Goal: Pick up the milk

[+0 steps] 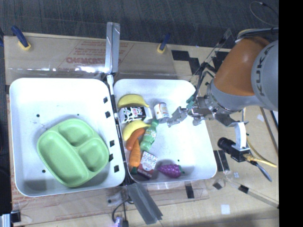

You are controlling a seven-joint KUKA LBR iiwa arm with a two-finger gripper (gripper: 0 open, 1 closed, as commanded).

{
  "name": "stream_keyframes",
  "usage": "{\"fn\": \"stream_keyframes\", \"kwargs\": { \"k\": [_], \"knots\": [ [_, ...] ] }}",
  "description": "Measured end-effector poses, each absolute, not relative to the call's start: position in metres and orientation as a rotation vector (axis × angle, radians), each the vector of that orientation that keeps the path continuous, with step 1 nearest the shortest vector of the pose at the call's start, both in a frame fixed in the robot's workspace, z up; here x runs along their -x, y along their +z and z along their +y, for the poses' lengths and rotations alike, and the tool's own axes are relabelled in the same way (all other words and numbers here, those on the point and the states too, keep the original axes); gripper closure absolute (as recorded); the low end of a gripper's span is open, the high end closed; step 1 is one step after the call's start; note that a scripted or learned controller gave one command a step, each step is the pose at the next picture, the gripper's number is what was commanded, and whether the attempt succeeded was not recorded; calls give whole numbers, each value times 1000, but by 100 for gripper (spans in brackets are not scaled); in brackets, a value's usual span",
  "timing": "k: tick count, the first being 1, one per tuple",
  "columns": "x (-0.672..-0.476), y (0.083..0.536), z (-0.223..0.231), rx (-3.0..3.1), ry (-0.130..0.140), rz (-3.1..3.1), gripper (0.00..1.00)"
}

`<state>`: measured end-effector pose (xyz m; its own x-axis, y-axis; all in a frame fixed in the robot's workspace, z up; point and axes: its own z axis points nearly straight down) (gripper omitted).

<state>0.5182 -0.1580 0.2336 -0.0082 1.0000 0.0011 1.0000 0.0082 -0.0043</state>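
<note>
Even, fairly bright overhead light washes both white bins [199, 167], with the bin floors near blown out (mild glare on the clear film behind them). Soft shadows pool under the green divided plate [71, 150] and beside the gripper [173, 118]. Focus is slightly soft throughout; fine print blurs, and the dark floor looks grainy.

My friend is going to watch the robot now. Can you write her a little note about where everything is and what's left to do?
Gripper: over the right bin, nothing visibly held.
Milk: the black-and-white carton at the right bin's left side, between two bananas, untouched.
Nearby: small can, green bottle, carrot, grapes.
Left bin holds the green divided plate.
Done: nothing yet.
Left: reach the milk, grip it, lift it.
</note>
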Motion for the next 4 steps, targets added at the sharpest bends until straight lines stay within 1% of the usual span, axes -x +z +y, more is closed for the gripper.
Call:
{"fn": "stream_keyframes", "kwargs": {
  "k": [1,2,3,4],
  "knots": [
    [-519,243,-158,2202,5,-2233,100],
    [-519,243,-158,2202,6,-2234,0],
    [-555,185,-151,1975,3,-2438,0],
    [-618,124,-145,1825,-3,-2563,0]
  ]
}}
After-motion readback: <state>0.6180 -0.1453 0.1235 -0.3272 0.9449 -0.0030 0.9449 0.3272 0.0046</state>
